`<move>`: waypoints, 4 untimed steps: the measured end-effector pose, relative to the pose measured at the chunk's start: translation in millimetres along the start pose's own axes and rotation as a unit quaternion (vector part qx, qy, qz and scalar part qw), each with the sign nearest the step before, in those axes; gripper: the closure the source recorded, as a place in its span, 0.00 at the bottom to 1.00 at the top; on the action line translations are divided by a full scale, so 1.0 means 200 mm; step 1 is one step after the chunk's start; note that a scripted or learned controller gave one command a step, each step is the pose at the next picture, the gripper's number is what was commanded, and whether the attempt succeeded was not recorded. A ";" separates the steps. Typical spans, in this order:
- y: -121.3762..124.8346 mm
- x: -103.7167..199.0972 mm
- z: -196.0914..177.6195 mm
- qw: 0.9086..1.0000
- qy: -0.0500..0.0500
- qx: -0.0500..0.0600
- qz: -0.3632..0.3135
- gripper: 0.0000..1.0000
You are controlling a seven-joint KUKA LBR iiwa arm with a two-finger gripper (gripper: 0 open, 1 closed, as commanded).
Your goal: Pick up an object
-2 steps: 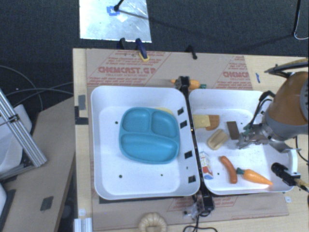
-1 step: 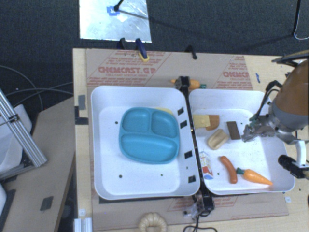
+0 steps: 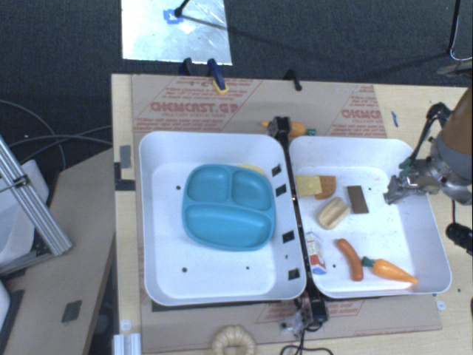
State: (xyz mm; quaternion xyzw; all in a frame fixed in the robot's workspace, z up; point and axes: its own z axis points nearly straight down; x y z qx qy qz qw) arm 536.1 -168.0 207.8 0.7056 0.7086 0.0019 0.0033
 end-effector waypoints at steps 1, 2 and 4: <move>0.01 0.00 -0.09 1.000 0.000 0.002 0.000 1.00; 0.12 0.21 -0.06 1.000 0.001 0.002 -0.003 1.00; 0.29 0.69 -0.04 1.000 0.002 0.002 -0.003 1.00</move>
